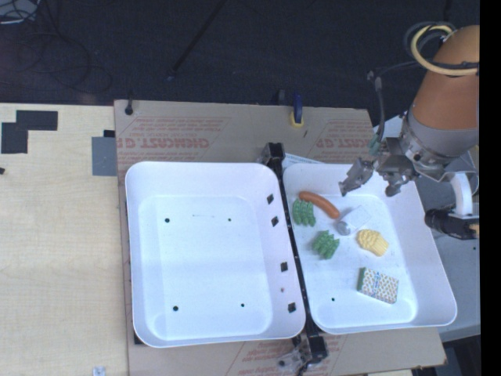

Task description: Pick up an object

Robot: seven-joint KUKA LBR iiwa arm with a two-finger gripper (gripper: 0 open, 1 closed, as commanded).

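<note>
1. Two shallow white bins sit side by side on a brown cardboard sheet (235, 128) printed with reversed red lettering; both bins look like smooth moulded plastic with rounded corners.
2. Left bin (141, 210): bare glossy floor marked by four small dark dots.
3. Right bin (430, 288): holds six small items, all lying loose on the floor.
4. Orange sausage-shaped piece (319, 203): smooth, elongated, rounded at both ends, lying at a slant near the bin's far left.
5. Upper green piece (304, 212): knobbly, clumped surface, just beside the sausage's lower end, possibly touching.
6. Lower green piece (326, 244): same bumpy texture, apart from the first and nearer the bin's middle.
7. Small grey piece (343, 227): rounded, dull finish, between the sausage and the yellow item; too small to identify.
8. Yellow piece (373, 242): lumpy, ribbed, oval.
9. Flat rectangular block (379, 285): green edge, pale speckled top face, lying nearest the camera.
10. Gripper (374, 178): dark metal, two fingers spread apart, nothing between them; it hangs above the far edge of the right bin, clear of every item. Grey arm with orange section enters from the right.
11. Black clips (275, 153) join the bins along their shared wall.
</note>
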